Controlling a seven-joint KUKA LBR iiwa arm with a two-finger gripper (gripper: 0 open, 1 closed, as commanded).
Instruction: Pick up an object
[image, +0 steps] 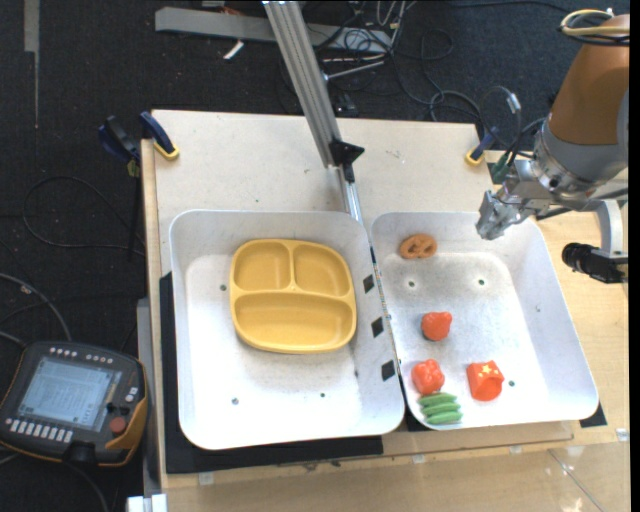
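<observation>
Dark floor all round, cables strewn across it, and a pendant (70, 400) sitting at the lower left beside the bench (260, 165). On the bench, two white bins side by side. Left bin (200, 400) carries a yellow tray (293, 296) with three compartments, lying flat. Over to the right bin (555, 330): a brown pretzel (418, 246) near the far edge, a red piece (436, 325) mid-bin, then along the near edge a second red piece (428, 376), green beans (440, 407) just below it, and a red block (485, 380) to their right. Gripper (492, 222) hangs above that bin's far right corner, well apart from every item, nothing in it; how far it is open, I cannot tell.
</observation>
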